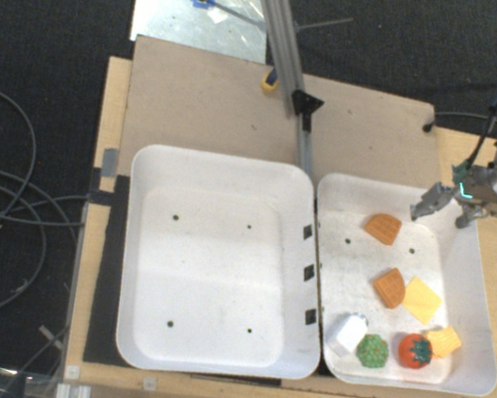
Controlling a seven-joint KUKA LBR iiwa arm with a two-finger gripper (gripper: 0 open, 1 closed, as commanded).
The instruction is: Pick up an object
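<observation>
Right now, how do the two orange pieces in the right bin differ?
The upper orange piece lies near the bin's far end, close to the gripper, with bare floor on all sides. The lower orange piece sits mid-bin, right beside the yellow slab. The upper one looks wider and flatter in outline, the lower one more upright and rounded. Both share the same orange-brown colour, similar size and the right bin.

bench [93,214] with a board and two bins
a tan board [209,101] lies on the bench; the left bin [152,176] and right bin [481,311] sit side by side, touching, over what looks like a dark mat [107,273].
</observation>
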